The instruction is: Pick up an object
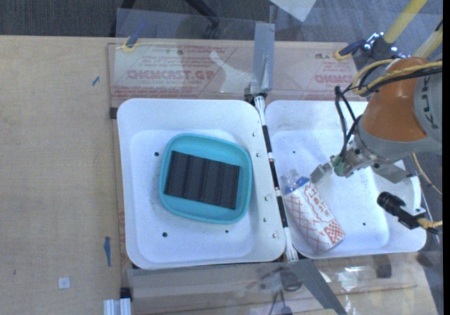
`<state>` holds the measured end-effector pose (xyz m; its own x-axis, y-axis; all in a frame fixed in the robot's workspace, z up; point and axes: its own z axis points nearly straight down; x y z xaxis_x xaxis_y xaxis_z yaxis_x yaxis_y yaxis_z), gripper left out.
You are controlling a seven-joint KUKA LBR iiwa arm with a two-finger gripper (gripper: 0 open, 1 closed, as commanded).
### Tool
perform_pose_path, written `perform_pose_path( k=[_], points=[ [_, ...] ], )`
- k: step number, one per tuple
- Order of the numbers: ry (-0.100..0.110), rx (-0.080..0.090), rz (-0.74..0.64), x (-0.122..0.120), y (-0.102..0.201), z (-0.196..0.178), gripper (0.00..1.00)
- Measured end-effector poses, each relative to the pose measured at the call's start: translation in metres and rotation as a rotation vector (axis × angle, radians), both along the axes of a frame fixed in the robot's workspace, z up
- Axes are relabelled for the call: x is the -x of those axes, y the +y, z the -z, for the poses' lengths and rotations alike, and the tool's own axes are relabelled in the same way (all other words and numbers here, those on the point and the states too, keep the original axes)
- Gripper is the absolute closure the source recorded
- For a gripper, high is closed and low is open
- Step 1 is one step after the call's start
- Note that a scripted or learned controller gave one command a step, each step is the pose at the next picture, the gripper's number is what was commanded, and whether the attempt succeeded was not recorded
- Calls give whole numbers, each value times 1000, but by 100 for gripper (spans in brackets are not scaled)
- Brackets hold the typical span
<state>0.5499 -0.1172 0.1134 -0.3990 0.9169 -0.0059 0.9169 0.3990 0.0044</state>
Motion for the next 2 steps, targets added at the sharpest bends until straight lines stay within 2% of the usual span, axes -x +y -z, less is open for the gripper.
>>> perform_pose_path(
  k=[1,2],
  points=[
    [-7,7,-195,59,-9,24,0],
    [2,1,-439,27,-21,-173,0]
  ],
)
